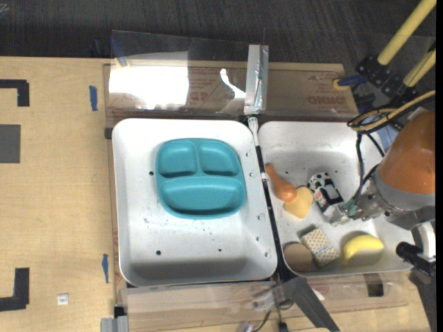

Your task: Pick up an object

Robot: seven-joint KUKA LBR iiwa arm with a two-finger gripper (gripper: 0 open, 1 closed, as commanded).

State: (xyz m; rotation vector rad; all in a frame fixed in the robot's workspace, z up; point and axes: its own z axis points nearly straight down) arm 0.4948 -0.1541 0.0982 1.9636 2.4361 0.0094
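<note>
end effector (346, 209) low in right bin (304, 140), mostly hidden under your arm (408, 171), grip state can't tell | banana (362, 246) yellow, curved, long axis roughly left-right, front right of bin | carrot (279, 183) orange, by divider, angled | left bin (131, 185) has teal tray (201, 177)

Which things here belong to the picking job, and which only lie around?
For the job:
- pincer, down in the right bin
- things it could pick: carrot, yellow block, banana, checked sponge, brown lump, black-and-white toy

Lying about:
- left bin
- blue divided plate
- cardboard
</note>
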